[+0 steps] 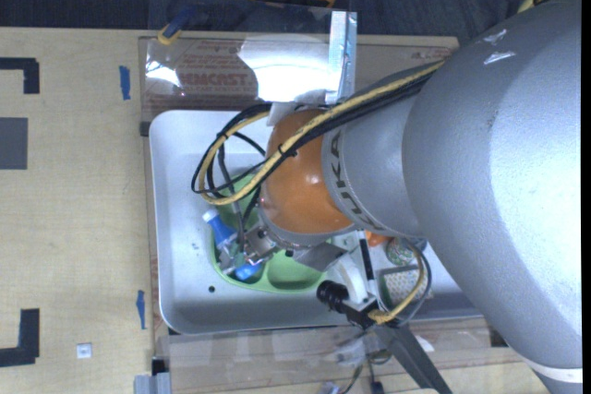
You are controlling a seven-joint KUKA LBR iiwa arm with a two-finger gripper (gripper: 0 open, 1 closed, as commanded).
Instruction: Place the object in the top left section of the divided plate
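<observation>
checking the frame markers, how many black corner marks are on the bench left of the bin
2. One black corner mark sits at the upper left of the bench, the other at the lower left. The arm covers much of the right side, so more may be hidden there.

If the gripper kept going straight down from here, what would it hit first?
Most likely the green divided plate in the white bin, directly beneath the gripper; a blue object sits alongside, depth unclear.

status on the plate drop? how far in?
Done: the arm has reached into the bin, with the claw low over the green plate.
In hand: a blue thing sits at the claw, above the plate's left side; a grip on it can't be confirmed.
Left: the arm hides most of the plate, so placement in the top left section is unverified.
</observation>
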